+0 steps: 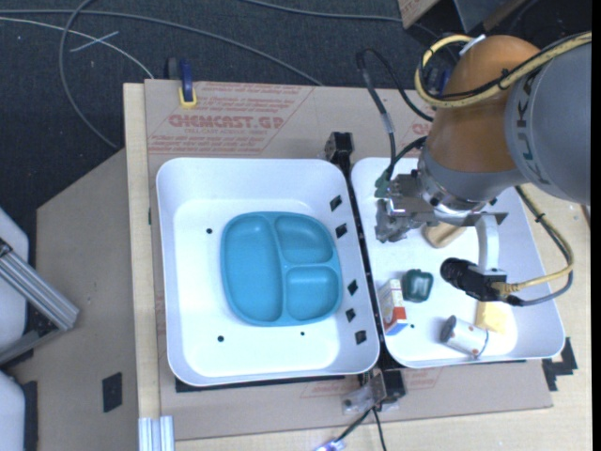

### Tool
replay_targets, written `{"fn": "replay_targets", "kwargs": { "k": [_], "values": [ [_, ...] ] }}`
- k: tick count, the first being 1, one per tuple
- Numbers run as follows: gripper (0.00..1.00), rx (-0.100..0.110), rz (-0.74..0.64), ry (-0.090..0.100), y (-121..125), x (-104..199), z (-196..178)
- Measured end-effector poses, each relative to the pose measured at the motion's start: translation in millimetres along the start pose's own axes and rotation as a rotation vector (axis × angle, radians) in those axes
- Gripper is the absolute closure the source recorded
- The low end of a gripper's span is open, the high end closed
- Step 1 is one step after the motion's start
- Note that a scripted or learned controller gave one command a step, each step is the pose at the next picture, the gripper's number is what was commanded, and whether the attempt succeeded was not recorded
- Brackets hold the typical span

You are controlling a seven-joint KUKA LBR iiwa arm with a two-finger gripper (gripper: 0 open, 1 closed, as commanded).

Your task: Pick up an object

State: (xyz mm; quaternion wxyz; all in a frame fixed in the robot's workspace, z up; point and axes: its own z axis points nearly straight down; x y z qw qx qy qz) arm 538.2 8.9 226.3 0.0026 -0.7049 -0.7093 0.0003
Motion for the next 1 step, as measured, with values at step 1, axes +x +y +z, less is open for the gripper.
{"fn": "replay_targets", "kwargs": {
  "k": [1],
  "values": [
    [1.0,0.001,0.001,0.0,-1.6,50.5,10.6]
  ]
}}
